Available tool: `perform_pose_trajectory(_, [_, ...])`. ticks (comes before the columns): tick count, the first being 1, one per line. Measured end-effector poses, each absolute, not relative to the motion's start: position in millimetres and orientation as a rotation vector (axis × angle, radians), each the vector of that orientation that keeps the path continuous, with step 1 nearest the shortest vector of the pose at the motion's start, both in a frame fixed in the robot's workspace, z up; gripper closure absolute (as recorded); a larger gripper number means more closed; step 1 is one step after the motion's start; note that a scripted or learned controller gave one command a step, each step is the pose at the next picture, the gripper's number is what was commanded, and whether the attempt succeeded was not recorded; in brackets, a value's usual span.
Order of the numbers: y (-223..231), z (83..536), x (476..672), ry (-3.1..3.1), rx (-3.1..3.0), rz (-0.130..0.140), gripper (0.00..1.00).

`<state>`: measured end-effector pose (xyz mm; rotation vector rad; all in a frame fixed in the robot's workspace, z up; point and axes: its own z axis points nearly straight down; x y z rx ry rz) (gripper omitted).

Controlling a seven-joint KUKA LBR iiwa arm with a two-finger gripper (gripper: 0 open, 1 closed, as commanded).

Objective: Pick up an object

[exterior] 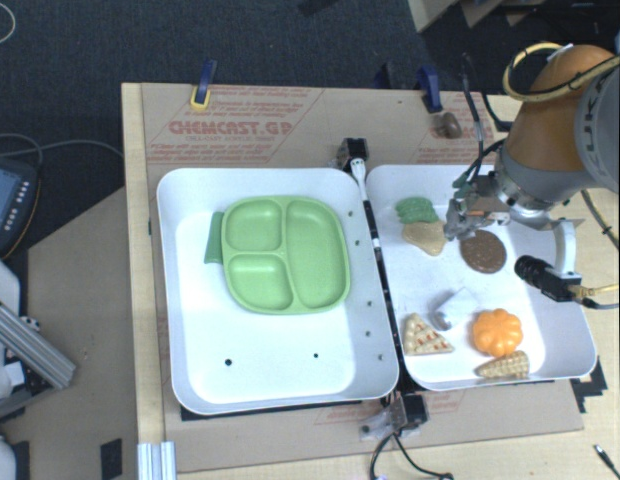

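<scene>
Hand (pixel 466 218) hovering over the right bin (pixel 565 343).
It is hanging just beside a brown disc (pixel 484 252) and tan piece (pixel 425 237); its opening I cannot tell.

The arm (pixel 560 138) has a rounded orange band above a smooth grey wrist. Thin black cables run along it — one yellow cable loops near the top. The gripper (pixel 468 218) is small, dark metal.
</scene>
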<state>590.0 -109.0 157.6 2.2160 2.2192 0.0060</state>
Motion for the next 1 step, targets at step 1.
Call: perform_pose_trajectory(1, [-118.9,214.3,595.4,2.216,2.215,0.007,1.0])
